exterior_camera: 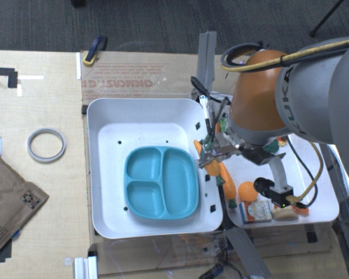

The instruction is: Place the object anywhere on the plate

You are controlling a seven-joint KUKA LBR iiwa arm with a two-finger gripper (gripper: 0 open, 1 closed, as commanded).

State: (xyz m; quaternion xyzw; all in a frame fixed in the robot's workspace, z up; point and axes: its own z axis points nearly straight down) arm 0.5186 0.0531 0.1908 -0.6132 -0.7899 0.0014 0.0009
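Hovering at the bins' divider, my gripper (208, 156) seemingly pinched an orange object (199, 147); the blue plate (161, 182) lay bare, placement outstanding.

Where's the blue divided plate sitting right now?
The blue three-compartment plastic plate lies flat in the left white bin, toward its lower right, just left of the end effector by the rim between the bins.

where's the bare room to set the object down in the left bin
The teal three-compartment plastic plate shows all three wells bare: the long one on its right, the two smaller ones on its left. The shallow white left bin has a bare floor strip between its back wall and the plate. It is crowded at the bin's right wall, where the claw hangs by orange pieces.
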